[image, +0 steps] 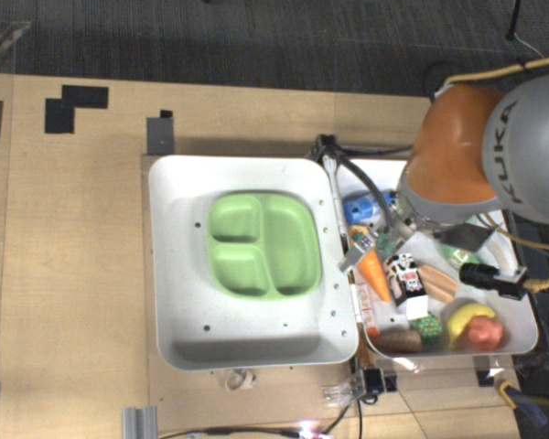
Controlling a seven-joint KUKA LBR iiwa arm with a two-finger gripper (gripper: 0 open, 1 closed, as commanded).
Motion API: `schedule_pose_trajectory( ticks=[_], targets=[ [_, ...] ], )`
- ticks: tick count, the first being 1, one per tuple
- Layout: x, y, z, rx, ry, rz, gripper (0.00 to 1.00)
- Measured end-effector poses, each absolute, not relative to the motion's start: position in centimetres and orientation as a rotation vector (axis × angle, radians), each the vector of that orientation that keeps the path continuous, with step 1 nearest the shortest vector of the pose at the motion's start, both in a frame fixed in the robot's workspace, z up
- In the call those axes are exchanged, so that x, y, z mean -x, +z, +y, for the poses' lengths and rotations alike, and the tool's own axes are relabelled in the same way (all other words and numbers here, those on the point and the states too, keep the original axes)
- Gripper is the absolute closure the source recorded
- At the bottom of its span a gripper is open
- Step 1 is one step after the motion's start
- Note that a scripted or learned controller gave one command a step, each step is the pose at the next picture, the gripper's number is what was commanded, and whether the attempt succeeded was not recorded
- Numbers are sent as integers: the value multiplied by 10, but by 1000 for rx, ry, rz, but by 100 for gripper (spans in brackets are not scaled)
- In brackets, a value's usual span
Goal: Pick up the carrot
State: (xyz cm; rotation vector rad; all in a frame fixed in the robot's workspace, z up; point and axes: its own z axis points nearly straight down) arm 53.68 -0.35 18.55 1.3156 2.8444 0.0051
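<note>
Lying in the right bin (527,337) near its nine o'clock wall, the carrot (375,275) pointed toward eleven; the arm (467,154) hung over it from one o'clock, likely lining up, jaws' state impossible to tell

Carrot (375,275) orange; divided plate (263,245) light green; bins (178,245) white.

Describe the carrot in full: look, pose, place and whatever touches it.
The carrot is a small orange cone, smooth and plastic-looking like a toy, with a bit of green at its upper end. It lies tilted, thick end toward the upper left, tip pointing to the lower right, in the right bin close to its left wall. The gripper sits right at its upper end; contact cannot be judged. A black-and-white packet lies beside it on the right.
</note>
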Motion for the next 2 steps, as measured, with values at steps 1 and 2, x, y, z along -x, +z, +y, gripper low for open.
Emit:
schedule_pose_trajectory(
  ticks=[1,2],
  targets=[
    [-531,185,-24,-1478,6,2764,0],
    [-541,185,3,-1663,6,2660,0]
  ],
)
